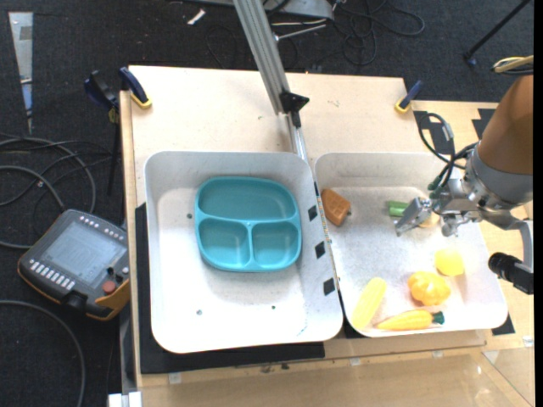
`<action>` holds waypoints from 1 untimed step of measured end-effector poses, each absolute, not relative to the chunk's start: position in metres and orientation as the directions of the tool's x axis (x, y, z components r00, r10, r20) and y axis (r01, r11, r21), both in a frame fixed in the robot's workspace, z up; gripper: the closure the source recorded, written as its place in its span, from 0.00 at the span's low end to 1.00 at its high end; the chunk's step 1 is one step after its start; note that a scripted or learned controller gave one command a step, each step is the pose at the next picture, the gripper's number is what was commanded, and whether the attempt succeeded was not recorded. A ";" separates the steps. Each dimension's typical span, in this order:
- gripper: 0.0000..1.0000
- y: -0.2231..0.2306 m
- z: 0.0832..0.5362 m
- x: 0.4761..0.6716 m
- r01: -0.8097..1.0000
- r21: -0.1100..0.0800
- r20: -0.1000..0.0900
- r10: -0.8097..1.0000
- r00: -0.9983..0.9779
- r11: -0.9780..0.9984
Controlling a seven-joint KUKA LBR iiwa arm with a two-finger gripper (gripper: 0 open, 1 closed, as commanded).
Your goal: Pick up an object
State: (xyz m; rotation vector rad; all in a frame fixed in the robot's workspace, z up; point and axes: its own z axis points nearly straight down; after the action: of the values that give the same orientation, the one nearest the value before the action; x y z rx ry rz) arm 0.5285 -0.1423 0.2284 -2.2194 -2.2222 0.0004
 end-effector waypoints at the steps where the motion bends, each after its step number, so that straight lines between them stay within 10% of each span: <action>1: 0.00 -0.142 0.228 0.529 1.000 0.000 0.000 1.000 -0.001 0.001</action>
State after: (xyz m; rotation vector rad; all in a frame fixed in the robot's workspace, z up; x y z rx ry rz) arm 0.5285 -0.1424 0.2285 -2.2203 -2.2220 -0.0001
